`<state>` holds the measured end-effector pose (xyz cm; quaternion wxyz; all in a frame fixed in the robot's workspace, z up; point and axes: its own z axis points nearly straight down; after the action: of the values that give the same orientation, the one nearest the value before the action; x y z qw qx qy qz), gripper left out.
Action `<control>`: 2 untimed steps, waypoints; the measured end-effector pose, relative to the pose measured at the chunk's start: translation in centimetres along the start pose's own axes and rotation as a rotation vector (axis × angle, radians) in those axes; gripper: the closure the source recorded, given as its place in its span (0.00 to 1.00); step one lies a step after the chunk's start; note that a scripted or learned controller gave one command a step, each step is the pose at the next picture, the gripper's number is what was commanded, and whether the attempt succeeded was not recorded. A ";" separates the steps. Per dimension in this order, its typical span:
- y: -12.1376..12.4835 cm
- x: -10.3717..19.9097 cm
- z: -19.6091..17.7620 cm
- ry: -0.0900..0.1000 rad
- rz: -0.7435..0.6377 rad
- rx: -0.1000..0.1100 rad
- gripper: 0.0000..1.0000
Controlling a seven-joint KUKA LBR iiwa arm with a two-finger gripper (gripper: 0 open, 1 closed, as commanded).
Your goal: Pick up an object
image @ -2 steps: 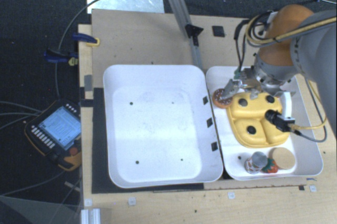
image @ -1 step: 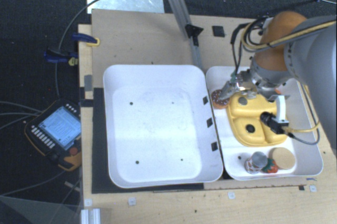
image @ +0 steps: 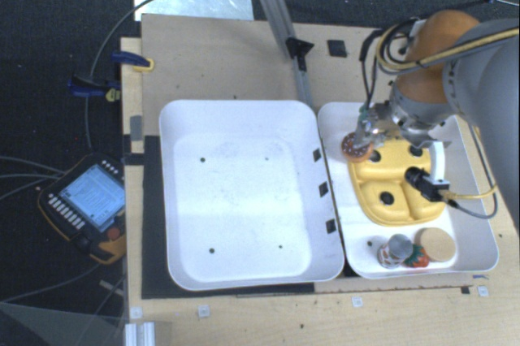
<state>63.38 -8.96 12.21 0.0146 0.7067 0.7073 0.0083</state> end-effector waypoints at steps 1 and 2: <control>0.0 -0.6 -4.6 0.008 0.000 0.027 1.00; 0.6 -0.9 -11.1 0.008 -0.004 0.024 1.00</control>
<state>63.64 -9.75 23.31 0.0035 0.7054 0.7088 0.0027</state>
